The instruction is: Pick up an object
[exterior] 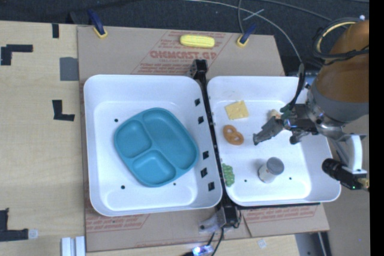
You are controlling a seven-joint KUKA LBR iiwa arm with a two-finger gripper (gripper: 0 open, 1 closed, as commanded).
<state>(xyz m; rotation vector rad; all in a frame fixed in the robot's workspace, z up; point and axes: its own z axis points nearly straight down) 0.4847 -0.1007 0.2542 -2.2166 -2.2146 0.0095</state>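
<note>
The right bin [300,189] holds a yellow block [236,110], a brown pretzel-like piece [233,134], a small green item [228,174] by its left wall and a grey cylinder [270,169]. My gripper [279,135] hangs over the bin's middle right, above and slightly right of the grey cylinder. Its two dark fingers [263,135] are spread apart, open, with nothing between them. The pretzel-like piece lies a short way left of the nearer fingertip.
In the left bin [96,129] lies a blue divided plate [156,145]. A yellow corn cob [197,41] rests on the cardboard behind the bins. Cables run across the back, and clamps hold the cardboard's far edge.
</note>
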